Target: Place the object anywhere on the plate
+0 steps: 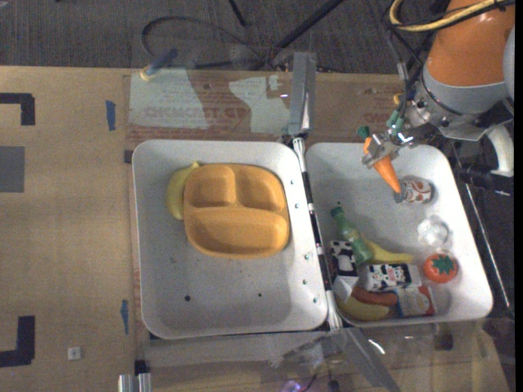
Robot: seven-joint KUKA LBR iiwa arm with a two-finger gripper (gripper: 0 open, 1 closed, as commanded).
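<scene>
While lettering blurs, end effector (pixel 377 149) grips carrot (pixel 389 172).

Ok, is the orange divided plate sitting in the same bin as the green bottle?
No, the orange divided plate sits in the left bin, while the green bottle lies in the right bin.

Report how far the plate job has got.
Done: the two-finger gripper has a small orange carrot between its fingers, over the right white bin. In hand: carrying it. Left: crossing to the orange divided plate in the left white bin and releasing.
</scene>
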